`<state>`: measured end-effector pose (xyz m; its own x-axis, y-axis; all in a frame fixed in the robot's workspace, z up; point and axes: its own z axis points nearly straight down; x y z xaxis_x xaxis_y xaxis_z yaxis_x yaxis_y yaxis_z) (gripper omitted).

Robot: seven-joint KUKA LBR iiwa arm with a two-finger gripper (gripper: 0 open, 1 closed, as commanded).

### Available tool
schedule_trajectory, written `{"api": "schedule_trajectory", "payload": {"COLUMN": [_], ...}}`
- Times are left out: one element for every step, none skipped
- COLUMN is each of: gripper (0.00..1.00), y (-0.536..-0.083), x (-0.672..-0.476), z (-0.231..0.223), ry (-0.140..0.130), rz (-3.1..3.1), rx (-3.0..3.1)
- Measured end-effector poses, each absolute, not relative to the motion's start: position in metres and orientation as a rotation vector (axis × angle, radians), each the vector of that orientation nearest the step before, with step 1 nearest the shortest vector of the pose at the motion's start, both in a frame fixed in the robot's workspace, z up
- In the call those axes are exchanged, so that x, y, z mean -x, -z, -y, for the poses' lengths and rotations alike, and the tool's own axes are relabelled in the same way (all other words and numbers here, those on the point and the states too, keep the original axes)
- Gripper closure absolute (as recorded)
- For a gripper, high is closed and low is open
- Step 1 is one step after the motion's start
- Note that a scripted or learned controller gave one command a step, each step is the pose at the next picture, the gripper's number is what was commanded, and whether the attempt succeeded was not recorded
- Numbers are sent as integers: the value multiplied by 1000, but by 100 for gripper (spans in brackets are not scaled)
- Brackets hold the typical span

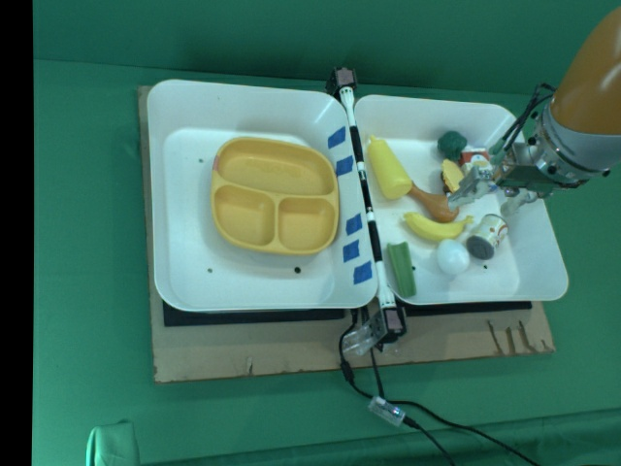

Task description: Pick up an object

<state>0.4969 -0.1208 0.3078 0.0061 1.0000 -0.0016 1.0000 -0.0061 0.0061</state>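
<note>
camera view: we see the gripper (pixel 482 184) low over the right bin (pixel 539 278), at about three o'clock in the scene; we cannot tell its state. beneath and around it lie a banana (pixel 434 227), a white egg (pixel 452 257), a small can (pixel 486 234) and a yellow bottle (pixel 388 168). a yellow divided plate (pixel 275 195) sits in the left bin (pixel 179 260)

yellow divided plate (pixel 275 195) | white bins (pixel 184 250) | blue tape squares (pixel 353 224) | green bench cloth (pixel 87 212)

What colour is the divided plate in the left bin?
Yellow-orange; the divided plate shows plainly in the camera view.
</note>
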Motion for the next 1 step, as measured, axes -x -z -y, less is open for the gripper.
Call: {"api": "schedule_trajectory", "payload": {"gripper": [0], "y": [-191], "x": [-543], "z": [127], "ry": [-6], "rz": [-2206], "rx": [-2222]}}
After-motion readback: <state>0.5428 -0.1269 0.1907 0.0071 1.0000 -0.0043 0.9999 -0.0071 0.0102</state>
